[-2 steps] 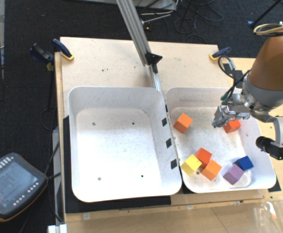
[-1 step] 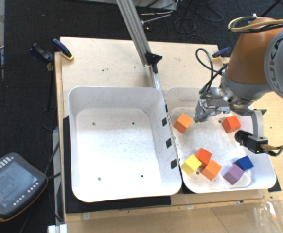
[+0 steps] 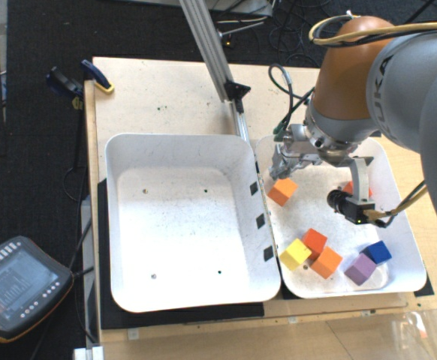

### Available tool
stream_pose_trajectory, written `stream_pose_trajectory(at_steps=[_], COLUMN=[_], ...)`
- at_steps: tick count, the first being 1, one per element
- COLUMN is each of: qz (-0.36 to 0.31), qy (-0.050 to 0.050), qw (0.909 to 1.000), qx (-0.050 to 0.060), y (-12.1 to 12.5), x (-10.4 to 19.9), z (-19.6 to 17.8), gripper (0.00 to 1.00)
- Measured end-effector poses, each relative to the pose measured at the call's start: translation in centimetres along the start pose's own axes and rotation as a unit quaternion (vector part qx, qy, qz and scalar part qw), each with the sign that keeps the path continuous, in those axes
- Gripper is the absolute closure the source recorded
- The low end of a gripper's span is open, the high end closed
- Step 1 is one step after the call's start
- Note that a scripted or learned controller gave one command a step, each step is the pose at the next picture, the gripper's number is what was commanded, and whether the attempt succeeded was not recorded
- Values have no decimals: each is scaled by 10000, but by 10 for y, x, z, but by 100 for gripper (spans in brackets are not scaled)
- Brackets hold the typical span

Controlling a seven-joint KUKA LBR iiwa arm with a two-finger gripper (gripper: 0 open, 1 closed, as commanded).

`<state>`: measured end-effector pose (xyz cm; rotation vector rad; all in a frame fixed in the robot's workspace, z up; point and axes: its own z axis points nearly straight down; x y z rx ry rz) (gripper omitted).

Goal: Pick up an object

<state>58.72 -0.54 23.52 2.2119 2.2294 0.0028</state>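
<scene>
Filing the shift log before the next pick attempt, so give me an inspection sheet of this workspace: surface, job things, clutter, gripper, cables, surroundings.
Surface: wooden bench bearing a left bin and a right bin, both white and shallow.
Job's things: in the right bin, an orange block under the gripper; a yellow block, a red-orange block, a second orange block, a purple block and a blue block near the front.
Clutter: blue and yellow clamp at the bench's far left corner.
Grippers: gripper just above the orange block; hold not confirmed.
Cables: looped around the wrist; more behind the bench.
Surroundings: teach pendant on the floor; slanted metal pole.
</scene>
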Motion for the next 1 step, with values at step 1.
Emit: stream_pose_trajectory(at_steps=[1], qz=[2], qy=[2], qw=[10000], qx=[2], y=[13], x=[50], z=[7], gripper=[100])
